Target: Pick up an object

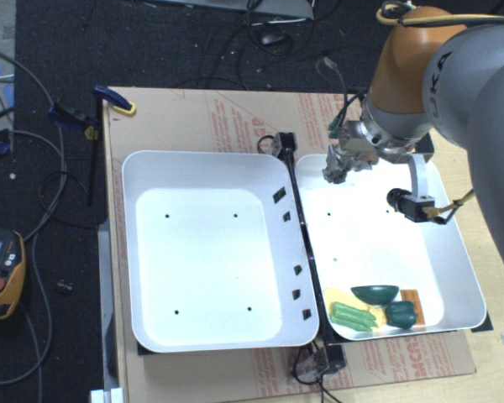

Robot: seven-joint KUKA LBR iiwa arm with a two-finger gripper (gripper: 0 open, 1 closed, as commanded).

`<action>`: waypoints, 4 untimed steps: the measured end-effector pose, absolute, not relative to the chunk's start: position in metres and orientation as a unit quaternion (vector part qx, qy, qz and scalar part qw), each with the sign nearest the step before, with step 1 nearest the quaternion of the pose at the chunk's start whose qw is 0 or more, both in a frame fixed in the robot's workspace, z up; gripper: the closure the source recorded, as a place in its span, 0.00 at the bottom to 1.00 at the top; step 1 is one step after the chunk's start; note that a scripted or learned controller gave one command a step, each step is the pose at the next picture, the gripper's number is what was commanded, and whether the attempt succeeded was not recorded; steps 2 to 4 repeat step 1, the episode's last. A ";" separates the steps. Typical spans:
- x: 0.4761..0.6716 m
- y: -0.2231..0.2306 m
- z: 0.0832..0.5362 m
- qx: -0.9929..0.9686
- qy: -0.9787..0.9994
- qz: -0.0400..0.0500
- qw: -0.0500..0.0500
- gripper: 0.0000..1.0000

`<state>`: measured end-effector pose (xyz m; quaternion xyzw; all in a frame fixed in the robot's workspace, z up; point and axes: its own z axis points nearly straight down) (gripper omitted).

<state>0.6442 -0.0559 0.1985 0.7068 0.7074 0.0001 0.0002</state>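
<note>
We are hovering the pincer (336,171), grip state unclear, at the right bin's (454,233) upper left; the toys (375,307) are lying toward the frame's lower right.

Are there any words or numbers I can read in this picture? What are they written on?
"KU": dark letters on the grey robot arm, cut off by the picture's edge, so the rest cannot be read.
Red printing on the brown board under the bins: too blurred to read.
Screen of the yellow device at the left: too small to read.
</note>
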 end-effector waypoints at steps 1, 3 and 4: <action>0.627 0.080 0.316 0.703 0.711 0.005 0.002 1.00; 0.627 0.080 0.316 0.703 0.711 0.005 0.002 1.00; 0.627 0.080 0.316 0.703 0.711 0.005 0.002 1.00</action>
